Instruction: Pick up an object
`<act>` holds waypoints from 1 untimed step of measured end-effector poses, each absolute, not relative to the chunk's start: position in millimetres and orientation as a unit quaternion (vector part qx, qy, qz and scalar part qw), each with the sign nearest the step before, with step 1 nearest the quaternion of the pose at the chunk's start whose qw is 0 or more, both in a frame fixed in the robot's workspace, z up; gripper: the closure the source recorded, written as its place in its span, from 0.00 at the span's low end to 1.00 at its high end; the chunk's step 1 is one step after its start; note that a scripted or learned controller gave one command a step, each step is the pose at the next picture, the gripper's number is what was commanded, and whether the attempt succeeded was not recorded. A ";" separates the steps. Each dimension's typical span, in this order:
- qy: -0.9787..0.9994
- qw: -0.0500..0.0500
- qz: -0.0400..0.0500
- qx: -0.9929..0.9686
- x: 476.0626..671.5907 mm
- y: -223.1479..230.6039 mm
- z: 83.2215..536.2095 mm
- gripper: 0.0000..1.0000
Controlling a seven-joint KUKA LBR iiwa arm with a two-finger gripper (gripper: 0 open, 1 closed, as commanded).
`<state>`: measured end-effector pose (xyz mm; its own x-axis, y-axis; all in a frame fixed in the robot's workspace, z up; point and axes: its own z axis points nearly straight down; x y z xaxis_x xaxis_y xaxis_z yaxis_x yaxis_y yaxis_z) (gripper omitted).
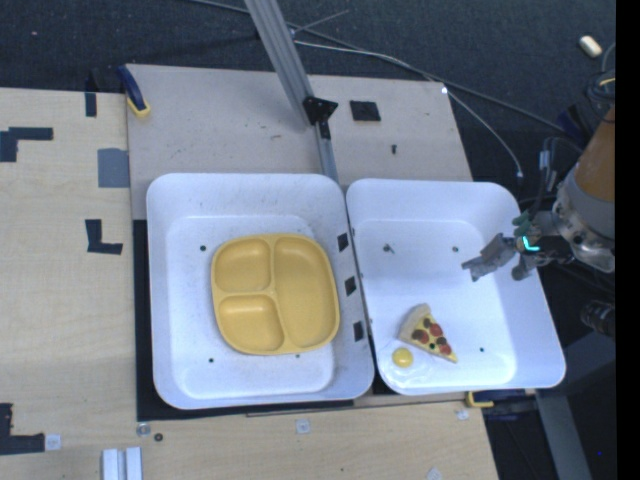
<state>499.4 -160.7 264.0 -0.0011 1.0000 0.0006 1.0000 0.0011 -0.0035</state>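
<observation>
1. The bench (250, 118) is carrying two shallow white bins lying side by side and touching along their inner edges.
2. The left bin (180, 268) is holding a yellow divided plate (275, 293), which is sitting flat near the bin's middle, its three compartments facing up.
3. The right bin (440, 218) is holding two small things near its front edge, toward its front left corner.
4. The arm (590, 198) is reaching in over the right bin's right edge, its orange band showing above the wrist.
5. The gripper (490, 260) is hanging over the right half of the right bin, fingers pointing toward the bin's middle; nothing is lying between them, and whether they are spread or closed cannot be told.
6. The toy pizza slice (430, 334) is lying flat, well apart from the gripper.
7. A small yellow ball (402, 358) is resting just beside the slice, on its left front side.
</observation>
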 end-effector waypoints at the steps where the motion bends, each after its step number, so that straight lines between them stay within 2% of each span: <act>1: -0.708 0.001 0.001 -0.707 499.8 -160.7 264.7 0.00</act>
